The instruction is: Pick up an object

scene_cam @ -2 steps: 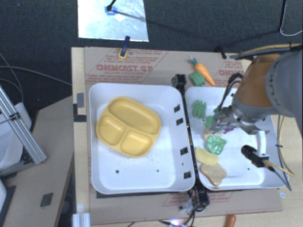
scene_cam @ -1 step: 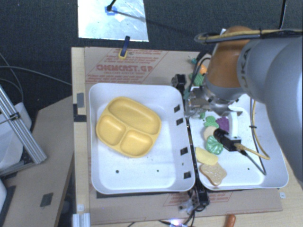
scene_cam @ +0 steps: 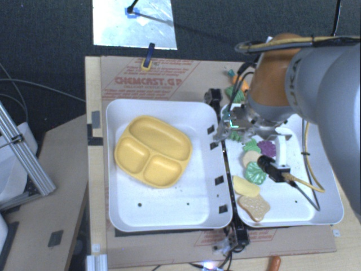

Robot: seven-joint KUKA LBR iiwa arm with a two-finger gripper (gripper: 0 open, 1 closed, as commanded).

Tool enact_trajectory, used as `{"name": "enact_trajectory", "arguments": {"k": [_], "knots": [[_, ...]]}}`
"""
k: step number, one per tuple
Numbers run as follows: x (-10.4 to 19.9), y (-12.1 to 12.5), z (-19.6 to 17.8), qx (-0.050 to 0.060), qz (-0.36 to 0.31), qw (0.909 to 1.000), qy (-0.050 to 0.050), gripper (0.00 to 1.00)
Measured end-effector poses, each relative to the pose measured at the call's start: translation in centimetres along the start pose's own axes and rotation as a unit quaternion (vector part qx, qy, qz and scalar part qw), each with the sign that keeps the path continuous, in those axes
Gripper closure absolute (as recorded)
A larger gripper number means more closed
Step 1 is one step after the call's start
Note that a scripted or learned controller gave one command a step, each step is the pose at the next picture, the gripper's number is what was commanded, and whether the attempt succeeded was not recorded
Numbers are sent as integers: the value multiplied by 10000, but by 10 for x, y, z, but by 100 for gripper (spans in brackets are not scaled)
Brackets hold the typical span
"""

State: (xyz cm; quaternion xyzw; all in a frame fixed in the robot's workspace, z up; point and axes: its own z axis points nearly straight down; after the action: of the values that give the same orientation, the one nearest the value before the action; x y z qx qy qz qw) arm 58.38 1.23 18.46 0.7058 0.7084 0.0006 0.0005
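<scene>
Camera view: end effector (scene_cam: 248, 130) above toy food (scene_cam: 255, 173).

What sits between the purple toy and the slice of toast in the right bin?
In the camera view, going from the purple toy toward the toast: a green leafy piece, then a yellow piece.
</scene>
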Motion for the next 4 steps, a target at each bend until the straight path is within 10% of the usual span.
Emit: {"name": "enact_trajectory", "arguments": {"k": [1, 2, 3, 4], "knots": [[19, -72, 1, 31, 13, 10000, 7, 0], [37, -96, -96, -41, -19, 10000, 14, 0], [2, -38, -160, -55, 20, 10000, -9, 0], [4, -41, -167, -20, -22, 10000, -3, 100]]}}
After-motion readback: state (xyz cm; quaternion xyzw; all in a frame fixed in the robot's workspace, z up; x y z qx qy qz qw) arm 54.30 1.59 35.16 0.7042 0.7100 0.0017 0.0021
